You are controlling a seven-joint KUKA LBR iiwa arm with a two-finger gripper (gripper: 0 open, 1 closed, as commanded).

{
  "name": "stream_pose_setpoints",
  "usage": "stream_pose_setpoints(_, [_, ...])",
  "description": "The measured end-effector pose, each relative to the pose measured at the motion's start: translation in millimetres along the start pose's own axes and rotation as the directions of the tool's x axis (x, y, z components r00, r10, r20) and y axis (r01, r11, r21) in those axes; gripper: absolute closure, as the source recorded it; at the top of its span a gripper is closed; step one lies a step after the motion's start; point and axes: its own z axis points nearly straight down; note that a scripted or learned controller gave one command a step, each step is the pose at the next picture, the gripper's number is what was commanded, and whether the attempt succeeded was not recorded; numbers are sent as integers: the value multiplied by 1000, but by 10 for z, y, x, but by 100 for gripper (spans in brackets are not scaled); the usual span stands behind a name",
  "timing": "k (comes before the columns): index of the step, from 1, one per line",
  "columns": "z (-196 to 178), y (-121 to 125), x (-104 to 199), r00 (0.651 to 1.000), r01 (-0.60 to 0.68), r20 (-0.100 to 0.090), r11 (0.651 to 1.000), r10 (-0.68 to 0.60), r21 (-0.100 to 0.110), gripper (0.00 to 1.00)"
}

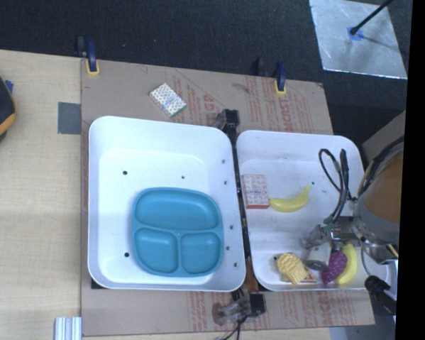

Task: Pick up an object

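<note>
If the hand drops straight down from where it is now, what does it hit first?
Most likely the purple toy lying against a yellow banana near the right bin's front corner; the hand hangs just above them. Height is hard to judge from this slanted view.

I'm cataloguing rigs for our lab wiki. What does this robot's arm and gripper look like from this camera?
The arm enters at the right edge: a rounded grey body with an orange band. Its gripper is grey metal, small and angular. A thin black cable loops from it across the white bin.
</note>
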Motion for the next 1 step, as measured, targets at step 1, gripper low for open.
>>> stream_pose_setpoints(1, [-905,302,1103,1000,-3,-1,1000,3,-1,100])
